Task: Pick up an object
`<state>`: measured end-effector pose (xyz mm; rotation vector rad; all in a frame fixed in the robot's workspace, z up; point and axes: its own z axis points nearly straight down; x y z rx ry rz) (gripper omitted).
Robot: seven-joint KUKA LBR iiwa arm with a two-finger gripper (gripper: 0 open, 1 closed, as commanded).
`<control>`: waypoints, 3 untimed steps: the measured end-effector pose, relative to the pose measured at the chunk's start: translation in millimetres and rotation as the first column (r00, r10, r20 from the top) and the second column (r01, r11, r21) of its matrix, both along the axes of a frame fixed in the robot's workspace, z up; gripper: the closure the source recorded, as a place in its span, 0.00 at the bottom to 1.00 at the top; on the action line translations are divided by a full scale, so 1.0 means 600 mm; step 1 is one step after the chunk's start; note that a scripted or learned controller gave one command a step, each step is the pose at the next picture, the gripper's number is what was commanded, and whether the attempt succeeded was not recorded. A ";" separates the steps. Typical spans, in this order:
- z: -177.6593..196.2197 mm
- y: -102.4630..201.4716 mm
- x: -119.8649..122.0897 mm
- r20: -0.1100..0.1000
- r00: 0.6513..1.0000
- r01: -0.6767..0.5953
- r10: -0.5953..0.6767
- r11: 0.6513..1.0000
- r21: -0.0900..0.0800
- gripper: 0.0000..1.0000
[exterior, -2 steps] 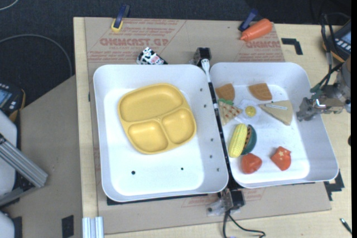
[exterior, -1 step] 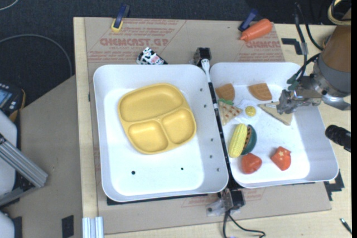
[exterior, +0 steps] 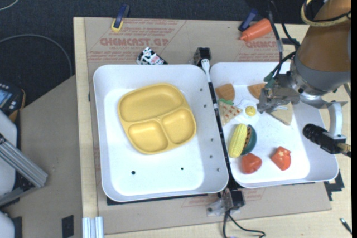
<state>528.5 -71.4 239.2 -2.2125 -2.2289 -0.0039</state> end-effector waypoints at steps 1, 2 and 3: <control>-0.002 0.092 0.010 0.000 1.000 0.000 0.000 1.000 -0.001 1.00; -0.017 0.128 0.032 0.001 1.000 0.004 -0.004 1.000 -0.003 1.00; -0.039 0.107 0.027 -0.004 1.000 0.009 -0.009 1.000 -0.003 1.00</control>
